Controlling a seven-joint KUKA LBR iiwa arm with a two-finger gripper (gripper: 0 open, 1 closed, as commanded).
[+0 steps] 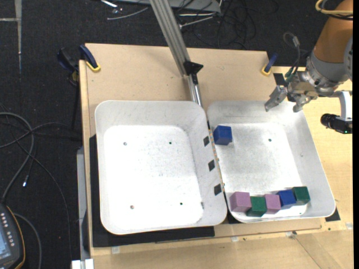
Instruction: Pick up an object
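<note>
Arm (331,43) angled in from right, jaws spread above right bin's (314,150) far rim

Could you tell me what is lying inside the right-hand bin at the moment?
The right bin holds six cubes: a blue cube alone near its left wall, and a row along the front wall of two purple, two green and one blue. Anything behind that row is hidden.

The two shallow white plastic bins (151,116) look matt and speckled with dark scuffs. The pale wooden bench top (140,66) is smooth and dull. The small blue cube (222,134) looks matt. The slanted metal rail (168,27) is brushed grey.
</note>
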